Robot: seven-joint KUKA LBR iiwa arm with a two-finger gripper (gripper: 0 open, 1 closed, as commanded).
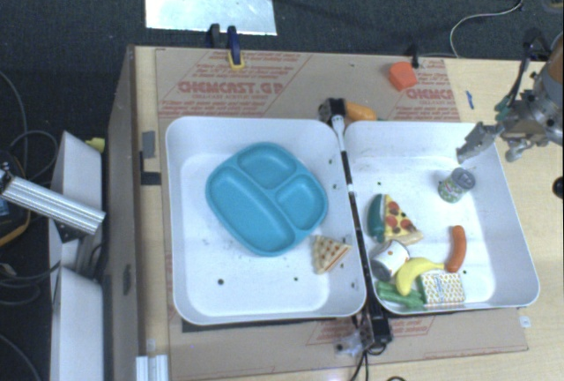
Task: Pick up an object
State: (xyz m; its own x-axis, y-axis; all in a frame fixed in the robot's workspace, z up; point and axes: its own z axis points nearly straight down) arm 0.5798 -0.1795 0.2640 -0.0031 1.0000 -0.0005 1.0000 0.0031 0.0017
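The pincer [480, 141], its grip state not discernible, hovers just above-right of the small can [456, 184] lying in the right bin [520, 238]; the arm should centre over the can, away from the sausage [455, 248], before descending.

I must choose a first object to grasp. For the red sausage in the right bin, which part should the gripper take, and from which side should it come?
Probably the middle of the red sausage, from straight above. It lies flat and alone on the right bin floor, long axis running near to far, so fingers could close across its narrow width. The banana and the other toys lie to its left, with some free room on both sides.
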